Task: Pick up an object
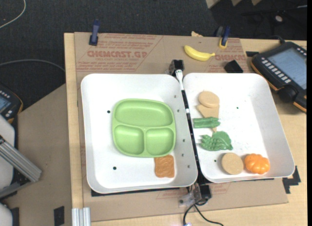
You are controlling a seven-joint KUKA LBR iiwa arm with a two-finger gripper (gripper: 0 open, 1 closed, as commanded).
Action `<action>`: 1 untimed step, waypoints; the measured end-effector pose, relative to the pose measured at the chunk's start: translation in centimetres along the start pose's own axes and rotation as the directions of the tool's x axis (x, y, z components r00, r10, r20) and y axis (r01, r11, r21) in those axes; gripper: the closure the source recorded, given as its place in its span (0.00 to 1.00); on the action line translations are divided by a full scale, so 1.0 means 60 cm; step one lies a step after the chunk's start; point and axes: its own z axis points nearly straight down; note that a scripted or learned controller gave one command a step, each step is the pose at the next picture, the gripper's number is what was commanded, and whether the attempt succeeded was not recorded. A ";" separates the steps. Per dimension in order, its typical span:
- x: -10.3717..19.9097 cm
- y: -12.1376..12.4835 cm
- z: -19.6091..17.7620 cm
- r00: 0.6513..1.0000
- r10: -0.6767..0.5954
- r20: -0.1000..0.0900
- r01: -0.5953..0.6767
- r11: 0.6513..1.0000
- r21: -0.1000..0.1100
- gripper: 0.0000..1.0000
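Camera view: green divided plate (144, 127) and orange waffle piece (165, 166) in left bin (92, 122); orange pumpkin (256, 164) touching round cookie (231, 163) in right bin (258, 98).

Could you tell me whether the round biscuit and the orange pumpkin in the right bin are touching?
Cannot tell: in the camera view the biscuit and pumpkin sit edge to edge.

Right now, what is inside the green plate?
Nothing lies in the green plate; its three sections show bare. The orange waffle sits beside it in the left bin. Whatever is under the plate is covered.
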 end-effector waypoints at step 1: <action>-0.032 -0.002 0.034 1.000 0.003 -0.002 -0.003 1.000 0.010 1.00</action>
